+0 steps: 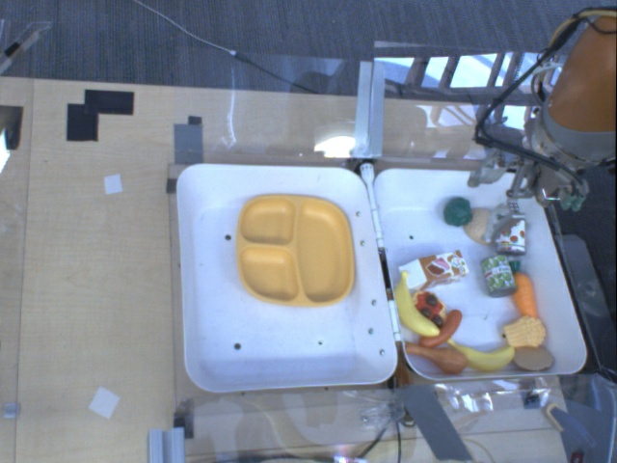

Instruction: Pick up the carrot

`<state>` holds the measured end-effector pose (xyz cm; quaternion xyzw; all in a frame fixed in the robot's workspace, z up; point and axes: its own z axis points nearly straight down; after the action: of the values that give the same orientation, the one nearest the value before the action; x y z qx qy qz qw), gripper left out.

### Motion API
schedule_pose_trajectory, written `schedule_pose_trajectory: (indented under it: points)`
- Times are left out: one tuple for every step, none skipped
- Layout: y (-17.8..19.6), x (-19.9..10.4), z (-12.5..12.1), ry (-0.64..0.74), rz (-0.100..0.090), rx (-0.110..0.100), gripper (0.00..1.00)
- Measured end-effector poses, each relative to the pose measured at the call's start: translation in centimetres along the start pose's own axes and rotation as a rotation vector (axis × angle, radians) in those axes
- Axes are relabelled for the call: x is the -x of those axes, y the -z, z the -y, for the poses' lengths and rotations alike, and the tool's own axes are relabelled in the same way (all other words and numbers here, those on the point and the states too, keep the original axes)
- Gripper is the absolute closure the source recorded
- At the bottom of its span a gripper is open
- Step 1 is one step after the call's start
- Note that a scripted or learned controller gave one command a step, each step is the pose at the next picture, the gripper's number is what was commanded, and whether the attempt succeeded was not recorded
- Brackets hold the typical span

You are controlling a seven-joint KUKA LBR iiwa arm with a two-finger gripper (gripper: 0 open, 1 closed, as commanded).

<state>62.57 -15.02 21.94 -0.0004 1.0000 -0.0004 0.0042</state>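
Carrot [524, 295] lies in the right bin [575, 287], near its right wall, about midway down; orange, short, tapered, long axis roughly up-down in the camera view with a slight tilt; touching or just beside a small green-labelled can [498, 275] on its left, a tan cracker-like piece [524, 332] just below it.

Handling, as a judgement: looks like a toy plastic or rubber carrot, so light, fairly stiff, smooth and somewhat slippery, not fragile; rounded body may roll or squirt out under a pinch; best grip across the thick middle, jaws closing across the short axis; the can crowds the left side, so one finger has little room there; bin wall on the right leaves more space.

Hand [509, 222] hangs over the upper part of the right bin, above the carrot in the view and apart from it; a small red-and-white carton [511, 236] sits right at its tip, possibly between the fingers, but the view is too cluttered there; cannot tell if the hand is wide, narrow or gripping.

Left bin [202, 287] carries a yellow divided plate [294, 249]; more toy food fills the right bin's lower left, including a banana [413, 314]; carrot not yet lifted.
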Motion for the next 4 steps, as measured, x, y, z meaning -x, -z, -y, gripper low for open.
schedule_pose_trajectory:
  points:
    - [-13.0, -0.3, 5.6, -0.095, 0.008, -0.002, 0.00]
    - [-11.7, 0.0, 5.4, -0.088, 0.017, -0.004, 1.00]
    - [4.8, -1.0, 5.6, 0.094, 0.019, -0.008, 1.00]
    - [-0.9, -8.5, 5.5, 0.400, -0.002, 0.000, 1.00]
